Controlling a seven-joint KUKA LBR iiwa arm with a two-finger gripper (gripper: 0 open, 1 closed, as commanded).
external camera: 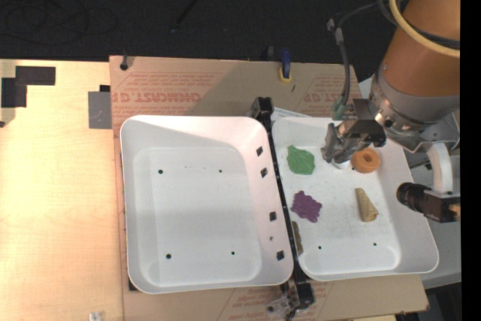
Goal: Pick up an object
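The right bin (409,255) holds a green lump (301,160), a purple grape-like cluster (306,206), an orange ring-shaped piece (366,161) and a tan cone-like piece (366,204). My gripper (340,149) hangs over the back of this bin, between the green lump and the orange ring, right beside the ring on its left. Nothing shows between its fingers.
The left bin (143,162) sits beside the right one, joined by a black clip strip (272,184). Both rest on brown cardboard (188,86) on a pale wooden bench (52,192). The arm's orange band (428,19) looms over the right bin's back right.
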